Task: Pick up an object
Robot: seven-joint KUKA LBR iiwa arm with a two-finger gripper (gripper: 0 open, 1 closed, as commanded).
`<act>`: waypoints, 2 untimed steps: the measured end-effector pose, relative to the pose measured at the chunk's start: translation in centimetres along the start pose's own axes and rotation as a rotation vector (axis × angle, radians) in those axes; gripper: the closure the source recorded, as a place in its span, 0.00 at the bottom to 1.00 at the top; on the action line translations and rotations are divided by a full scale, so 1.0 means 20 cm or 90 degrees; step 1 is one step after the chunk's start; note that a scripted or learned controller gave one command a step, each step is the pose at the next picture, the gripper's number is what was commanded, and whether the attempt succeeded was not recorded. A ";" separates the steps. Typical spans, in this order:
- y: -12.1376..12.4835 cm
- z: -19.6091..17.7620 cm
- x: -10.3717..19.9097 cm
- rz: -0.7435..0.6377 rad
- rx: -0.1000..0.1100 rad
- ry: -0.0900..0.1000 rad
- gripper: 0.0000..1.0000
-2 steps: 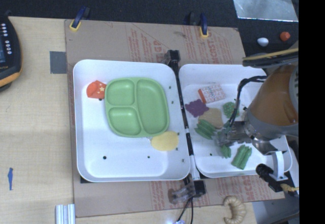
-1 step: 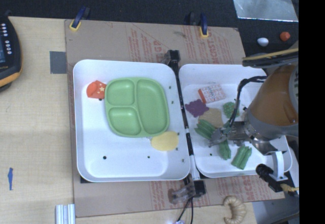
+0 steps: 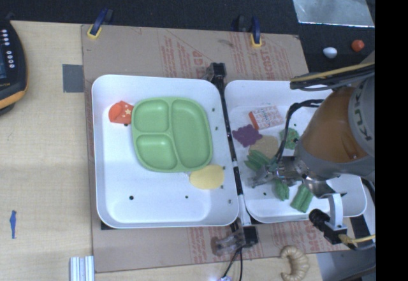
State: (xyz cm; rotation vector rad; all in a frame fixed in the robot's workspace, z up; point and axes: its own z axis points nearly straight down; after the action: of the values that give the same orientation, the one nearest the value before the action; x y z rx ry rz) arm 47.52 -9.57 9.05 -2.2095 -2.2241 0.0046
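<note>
I see the hand (image 3: 273, 173) low in the right bin (image 3: 268, 213), down among a clutter of green pieces (image 3: 258, 160) near a purple piece (image 3: 246, 136); whether it is apart or together I cannot tell. In the left bin (image 3: 115, 206), a green divided plate (image 3: 172, 134) sits between a red toy (image 3: 120, 112) and a yellow piece (image 3: 207, 177).

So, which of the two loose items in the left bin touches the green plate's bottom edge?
The pale yellow piece, lying against the green divided plate at its lower right edge. The red piece lies at the plate's upper left instead.
</note>
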 end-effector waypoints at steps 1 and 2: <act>0.00 -0.06 -0.01 0.000 0.000 0.000 1.00; 0.00 -0.10 -0.01 -0.002 0.002 -0.001 1.00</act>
State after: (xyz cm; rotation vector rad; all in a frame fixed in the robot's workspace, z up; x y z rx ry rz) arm 47.48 -9.81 11.14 -2.2054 -2.2264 0.0086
